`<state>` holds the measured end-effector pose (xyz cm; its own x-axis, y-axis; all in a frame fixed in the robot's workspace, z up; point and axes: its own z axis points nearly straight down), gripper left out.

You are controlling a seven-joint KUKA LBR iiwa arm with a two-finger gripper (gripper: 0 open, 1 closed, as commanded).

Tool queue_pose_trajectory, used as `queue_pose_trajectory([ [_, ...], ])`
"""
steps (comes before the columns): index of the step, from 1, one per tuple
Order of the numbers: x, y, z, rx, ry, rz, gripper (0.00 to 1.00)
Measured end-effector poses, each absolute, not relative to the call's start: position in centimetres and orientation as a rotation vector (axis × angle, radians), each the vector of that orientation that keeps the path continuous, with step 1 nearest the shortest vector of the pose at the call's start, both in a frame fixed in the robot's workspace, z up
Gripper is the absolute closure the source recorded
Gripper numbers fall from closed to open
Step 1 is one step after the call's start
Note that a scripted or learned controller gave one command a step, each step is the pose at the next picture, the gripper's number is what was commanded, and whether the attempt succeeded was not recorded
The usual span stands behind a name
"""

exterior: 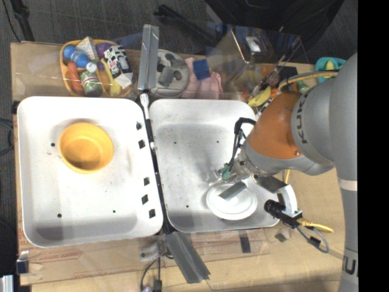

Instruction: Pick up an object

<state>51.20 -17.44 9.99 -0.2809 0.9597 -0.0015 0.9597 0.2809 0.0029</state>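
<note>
A: Where's the target?
B: White plate (231, 202) sits right under the jaws (230, 181), near corner of the right bin (182, 163). Flat thing – go for the rim, come down slow, close firm
A: Jaws open or closed?
B: Can't tell, wrist covers them. Small green bit by the tips, unclear what. Yellow bowl (87, 146) far left, other bin

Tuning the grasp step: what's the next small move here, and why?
Probably a short descent straight down onto the plate. The gripper sits over the plate's upper rim in the right bin, and nothing shows between its fingers. The yellow bowl lies far off in the left bin.
</note>
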Motion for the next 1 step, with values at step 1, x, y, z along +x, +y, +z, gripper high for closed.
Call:
queue_pose_trajectory([
  [1, 51.2, -17.44, 9.99, 1.882, 2.512, 0.002, 0.0],
])
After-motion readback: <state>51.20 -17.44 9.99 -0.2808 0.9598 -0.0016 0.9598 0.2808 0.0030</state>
